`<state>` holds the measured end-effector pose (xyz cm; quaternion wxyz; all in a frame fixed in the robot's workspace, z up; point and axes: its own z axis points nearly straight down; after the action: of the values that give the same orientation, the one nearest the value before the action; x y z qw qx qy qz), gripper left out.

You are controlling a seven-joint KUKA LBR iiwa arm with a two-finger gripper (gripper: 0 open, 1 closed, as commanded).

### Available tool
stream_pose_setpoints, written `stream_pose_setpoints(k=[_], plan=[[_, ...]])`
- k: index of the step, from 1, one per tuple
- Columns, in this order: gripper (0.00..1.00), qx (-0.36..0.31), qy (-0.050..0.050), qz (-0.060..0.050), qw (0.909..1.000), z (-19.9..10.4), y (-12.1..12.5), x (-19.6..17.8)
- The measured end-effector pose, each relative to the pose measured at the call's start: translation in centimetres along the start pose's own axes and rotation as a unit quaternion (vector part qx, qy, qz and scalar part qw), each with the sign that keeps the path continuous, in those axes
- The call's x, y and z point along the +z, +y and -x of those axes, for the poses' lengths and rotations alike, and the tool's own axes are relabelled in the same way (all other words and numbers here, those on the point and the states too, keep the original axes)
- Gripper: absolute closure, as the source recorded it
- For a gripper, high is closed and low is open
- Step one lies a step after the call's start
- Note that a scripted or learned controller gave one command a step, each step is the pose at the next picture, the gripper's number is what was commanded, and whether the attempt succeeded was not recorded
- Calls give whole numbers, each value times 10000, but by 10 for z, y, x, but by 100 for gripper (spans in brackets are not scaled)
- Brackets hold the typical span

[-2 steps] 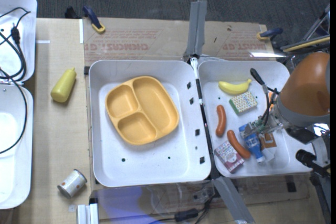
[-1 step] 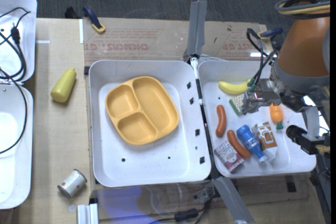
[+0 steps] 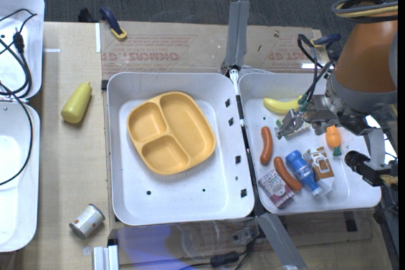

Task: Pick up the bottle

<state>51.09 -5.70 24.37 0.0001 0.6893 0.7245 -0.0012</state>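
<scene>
Currently the gripper (image 3: 292, 124) hangs over the far-left part of the right bin (image 3: 364, 202), just near the banana (image 3: 281, 105). Its 2 fingers look pressed close together with nothing between them, though the metal is small and cluttered here.

The bottle (image 3: 302, 172), blue with a white cap, lies on its side in the near half of that bin, cap pointing near-right. It sits well clear of the gripper, toward the near side. A sausage (image 3: 287, 174) lies touching or just beside its left flank; a small carton (image 3: 320, 164) crowds its right. A second sausage (image 3: 266, 145) lies further left, a carrot (image 3: 333, 136) to the far right, a snack packet (image 3: 274, 186) near-left.

The left bin (image 3: 123, 199) holds a yellow 3-section plate (image 3: 171, 132).

Judgement: approach not yet begun. To do it well, spread the fingers first, align them across the bottle's narrow width, and descend mid-body. Neighbours on both flanks leave little finger room; expect a nudge or a double grab.
</scene>
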Motion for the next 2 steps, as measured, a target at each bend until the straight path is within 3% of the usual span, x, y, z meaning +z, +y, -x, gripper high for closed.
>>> stream_pose_setpoints(k=[1,2], plan=[[0,-1041,8,-7,9946,22,-35,53],[0,-1090,-50,145,9939,73,-28,132]])
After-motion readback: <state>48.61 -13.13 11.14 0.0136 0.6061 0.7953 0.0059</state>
